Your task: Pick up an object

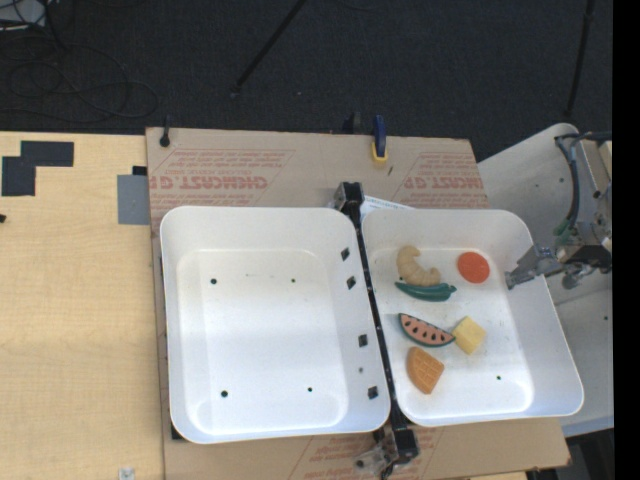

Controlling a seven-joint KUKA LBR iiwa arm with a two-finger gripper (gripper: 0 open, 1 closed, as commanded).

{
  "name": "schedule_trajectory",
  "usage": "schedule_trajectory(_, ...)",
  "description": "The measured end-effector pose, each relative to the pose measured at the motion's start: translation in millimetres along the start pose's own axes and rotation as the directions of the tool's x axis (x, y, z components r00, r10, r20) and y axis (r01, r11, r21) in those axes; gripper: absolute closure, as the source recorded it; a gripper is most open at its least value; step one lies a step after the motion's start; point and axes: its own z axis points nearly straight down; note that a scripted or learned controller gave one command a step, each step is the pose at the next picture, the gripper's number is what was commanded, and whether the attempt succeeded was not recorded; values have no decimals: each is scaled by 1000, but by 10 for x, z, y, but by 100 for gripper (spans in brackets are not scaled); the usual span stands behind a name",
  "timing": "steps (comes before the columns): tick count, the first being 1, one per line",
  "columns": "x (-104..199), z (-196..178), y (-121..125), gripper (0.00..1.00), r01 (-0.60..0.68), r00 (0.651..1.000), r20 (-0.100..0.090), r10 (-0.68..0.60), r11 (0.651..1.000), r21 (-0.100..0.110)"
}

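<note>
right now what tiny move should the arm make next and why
Probably ease the pincer leftward over the right bin's rim toward the orange-red disc. The pincer sits at the bin's right edge, holding nothing, and that disc is the nearest toy, apart from the others.

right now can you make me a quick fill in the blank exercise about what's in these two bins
1. All the toy foods lie in the ____ bin.
2. The round disc near the gripper is coloured ____.
3. The watermelon slice lies directly below the green ____.
4. The yellow block touches the ____ slice.

Missing words: right; orange; pea pod; watermelon
</note>
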Motion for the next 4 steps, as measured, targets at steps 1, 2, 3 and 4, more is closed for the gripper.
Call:
schedule_trajectory(1, 582, 1667, -59, 0, 3, 1000, -6, -3, 1000, 13)
schedule_trajectory(2, 792, 1742, 499, 0, 4, 1000, -1, -4, 1000, -1)
schedule_trajectory(3, 608, 1725, 1173, 0, 4, 1000, 1, -4, 1000, -5)
schedule_trajectory(4, 614, 1611, 1155, 100, 7, 1000, 1, -7, 1000, -2)
